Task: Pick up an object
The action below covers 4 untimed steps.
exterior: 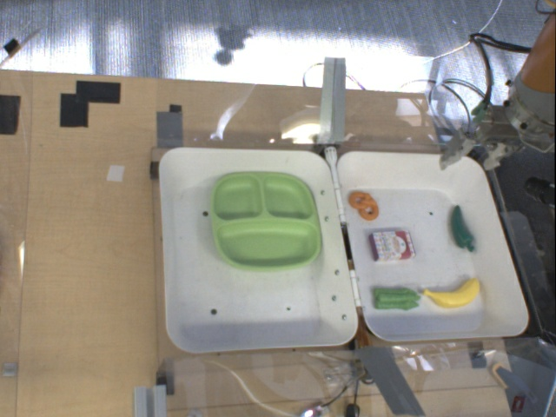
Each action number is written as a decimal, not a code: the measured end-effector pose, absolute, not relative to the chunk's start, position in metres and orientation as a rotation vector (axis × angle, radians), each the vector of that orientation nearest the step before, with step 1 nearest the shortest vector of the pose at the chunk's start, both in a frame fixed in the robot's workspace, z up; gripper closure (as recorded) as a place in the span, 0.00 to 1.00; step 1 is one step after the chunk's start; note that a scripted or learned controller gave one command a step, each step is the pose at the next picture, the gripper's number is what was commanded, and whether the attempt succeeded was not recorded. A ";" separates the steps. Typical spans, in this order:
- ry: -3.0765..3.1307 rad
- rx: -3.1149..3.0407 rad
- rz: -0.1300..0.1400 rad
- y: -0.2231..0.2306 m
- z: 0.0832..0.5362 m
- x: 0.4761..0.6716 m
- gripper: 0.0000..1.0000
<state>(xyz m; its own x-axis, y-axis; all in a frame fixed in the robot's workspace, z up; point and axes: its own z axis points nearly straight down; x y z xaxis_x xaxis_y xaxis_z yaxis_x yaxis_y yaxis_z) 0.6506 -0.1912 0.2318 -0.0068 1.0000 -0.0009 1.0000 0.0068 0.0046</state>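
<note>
Gripper [458, 148]: metal two-finger claw at the upper right corner of the right bin, hanging over its far rim; whether it is open or closed cannot be told at this size and angle. Nothing is seen between its tips. The grey arm [532, 102] with an orange band enters from the right edge.

Right shallow white plastic bin [504, 320], contents:
- Dark green pepper-shaped toy [461, 229], long and slim, lying near the right wall, nearest of the items to the claw but apart from it.
- Orange pretzel-shaped toy [364, 204], near the left wall, toward the far side.
- Small purple-and-white printed packet [393, 245], flat, about mid-bin, just below the pretzel.
- Yellow toy banana [453, 294], curved, near the front, its left tip touching or nearly touching the next item.
- Bright green knobbly vegetable toy [397, 299], lying lengthwise just left of the banana.

Left shallow white plastic bin [187, 320], contents:
- Light green divided plastic plate [265, 220], three compartments, two small at the far side and one wide at the near side, sitting flat in the upper middle.

Bins stand side by side, edges touching, on a tan wooden bench [69, 259].
</note>
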 end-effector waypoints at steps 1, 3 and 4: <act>2.404 2.014 0.006 -0.141 0.262 0.643 0.00; 2.455 1.951 0.004 -0.204 0.129 0.602 0.00; 2.346 2.084 0.004 -0.206 0.141 0.582 0.00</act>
